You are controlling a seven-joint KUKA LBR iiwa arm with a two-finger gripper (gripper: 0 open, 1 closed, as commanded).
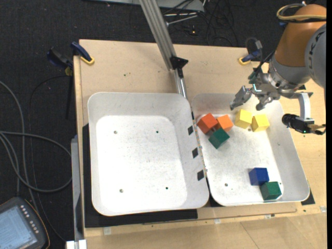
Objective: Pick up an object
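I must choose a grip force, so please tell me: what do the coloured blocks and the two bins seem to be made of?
The yellow blocks, blue block and others look like matte foam or painted wood: flat colour, no shine, so uncertain. The left bin and right bin look like thin moulded white plastic, with rounded rims and dark speckles.

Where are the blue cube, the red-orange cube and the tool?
blue cube (258,176), camera view, top face.
red-orange cube (207,122), camera view, top face.
tool (252,102), camera view, between its fingertips.

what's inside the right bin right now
The right bin holds two orange cubes, two yellow cubes, two green cubes and a blue cube. Anything beneath them is hidden.
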